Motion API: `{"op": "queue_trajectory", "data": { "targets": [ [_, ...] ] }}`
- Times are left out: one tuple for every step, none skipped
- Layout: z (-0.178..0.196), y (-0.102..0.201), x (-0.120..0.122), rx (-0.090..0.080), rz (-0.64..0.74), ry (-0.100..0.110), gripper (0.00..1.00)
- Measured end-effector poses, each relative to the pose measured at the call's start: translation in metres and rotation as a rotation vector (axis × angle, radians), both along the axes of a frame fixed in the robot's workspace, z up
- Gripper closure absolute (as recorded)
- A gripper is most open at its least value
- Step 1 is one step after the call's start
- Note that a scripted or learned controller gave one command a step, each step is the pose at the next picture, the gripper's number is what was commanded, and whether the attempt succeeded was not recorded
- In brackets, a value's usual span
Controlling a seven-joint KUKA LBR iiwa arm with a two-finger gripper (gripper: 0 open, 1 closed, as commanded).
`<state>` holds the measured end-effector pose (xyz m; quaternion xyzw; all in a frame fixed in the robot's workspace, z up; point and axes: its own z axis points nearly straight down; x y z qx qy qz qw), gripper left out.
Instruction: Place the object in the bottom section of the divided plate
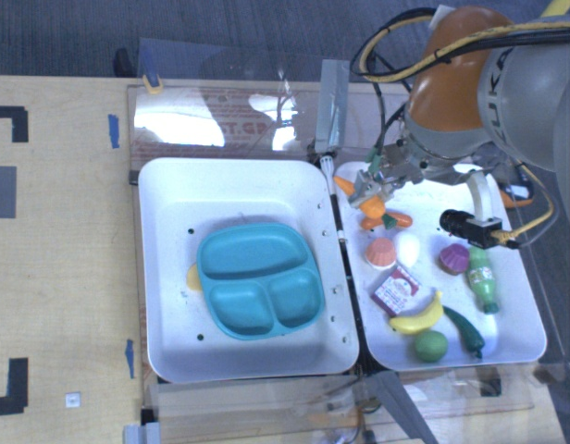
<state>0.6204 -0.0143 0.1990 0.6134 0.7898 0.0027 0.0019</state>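
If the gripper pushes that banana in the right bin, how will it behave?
The banana looks like a smooth plastic toy, so probably light and stiff. Its curved shape suggests it would pivot or slide rather than roll. It touches the lime and lies beside the red packet, so a push would likely nudge them.

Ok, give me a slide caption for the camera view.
KUKA arm's gripper over toy food in the right bin; blue divided plate waits in the left bin.
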Motion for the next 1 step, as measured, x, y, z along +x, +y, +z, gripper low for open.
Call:
{"op": "queue_trajectory", "data": {
  "targets": [
    [0.0046,0.0488,-0.0673,-0.001,0.089,0.008,1.0]
  ]
}}
